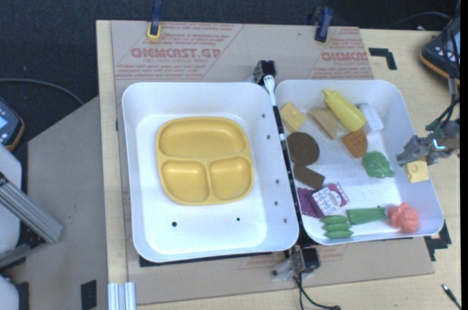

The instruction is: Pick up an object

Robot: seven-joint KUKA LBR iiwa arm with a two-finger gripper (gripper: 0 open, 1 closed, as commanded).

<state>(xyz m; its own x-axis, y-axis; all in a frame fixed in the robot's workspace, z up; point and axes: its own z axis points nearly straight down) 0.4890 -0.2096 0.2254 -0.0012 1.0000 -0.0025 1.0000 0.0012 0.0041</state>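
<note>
The right white bin (391,92) holds several toy foods: a yellow banana-like piece (342,110), a pale cheese wedge (293,116), a tan slab (326,123), a round brown cookie (303,148), an orange-brown piece (355,145), a green pepper (377,164), a brown bar (309,176), a purple packet (325,199), green pods (336,226), a green stalk (365,214) and a red-orange piece (403,217). My gripper (418,150) hangs over the bin's right rim, just above a small yellow cube (417,171). Whether it touches the cube is unclear.
The left white bin (139,155) carries a yellow divided plate (204,159). Both bins rest on a cardboard-covered bench (219,53) with clamps at its back edge. A dark and yellow device (442,53) sits at the far right.
</note>
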